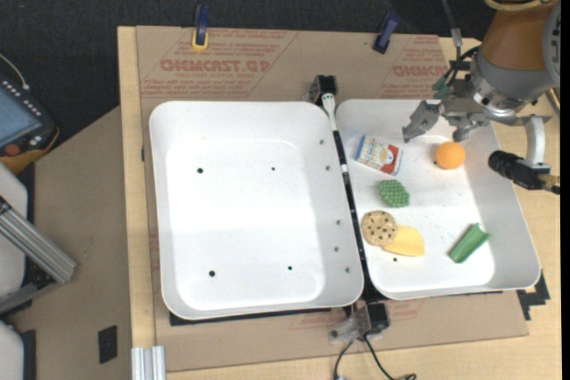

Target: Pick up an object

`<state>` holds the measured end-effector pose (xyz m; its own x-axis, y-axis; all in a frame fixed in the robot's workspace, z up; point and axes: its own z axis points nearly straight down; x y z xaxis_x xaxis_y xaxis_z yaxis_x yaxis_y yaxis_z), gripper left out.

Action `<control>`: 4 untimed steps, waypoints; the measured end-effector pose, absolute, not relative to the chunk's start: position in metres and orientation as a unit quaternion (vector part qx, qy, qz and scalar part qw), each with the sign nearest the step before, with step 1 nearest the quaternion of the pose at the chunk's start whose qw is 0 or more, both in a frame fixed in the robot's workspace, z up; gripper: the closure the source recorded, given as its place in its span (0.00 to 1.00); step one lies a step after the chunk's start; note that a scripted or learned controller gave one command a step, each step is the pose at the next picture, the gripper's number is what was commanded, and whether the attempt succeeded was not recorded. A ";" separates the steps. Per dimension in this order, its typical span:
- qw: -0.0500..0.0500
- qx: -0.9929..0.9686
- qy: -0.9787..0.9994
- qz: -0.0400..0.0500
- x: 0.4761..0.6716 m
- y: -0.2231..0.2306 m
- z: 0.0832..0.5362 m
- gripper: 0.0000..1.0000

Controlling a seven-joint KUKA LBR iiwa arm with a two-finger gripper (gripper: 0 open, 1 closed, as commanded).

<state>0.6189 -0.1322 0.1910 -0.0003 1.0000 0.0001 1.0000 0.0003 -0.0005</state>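
Gripper [441, 126] hovers over right bin [508, 231], fingers spread apart, nothing between them. Orange ball [451, 156] lies just below it. Also in that bin: carton [378, 155], green lump [393, 193], cookie [378, 228], yellow wedge [405, 242], green block [468, 244]. Left bin [169, 191] beside.

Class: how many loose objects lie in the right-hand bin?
5: carton far left, orange ball far right, green lump centre, cookie and yellow piece near-left, green block near-right.
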 end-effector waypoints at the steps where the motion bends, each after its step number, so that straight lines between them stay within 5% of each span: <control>1: 0.004 -0.706 -0.708 0.001 0.556 -0.072 0.184 0.00; 2: 0.004 -0.708 -0.706 0.003 0.550 -0.093 0.101 0.00; 3: -0.007 -0.705 -0.709 -0.005 0.649 -0.067 0.191 0.00; 4: 0.003 -0.708 -0.706 0.001 0.529 -0.048 0.240 0.00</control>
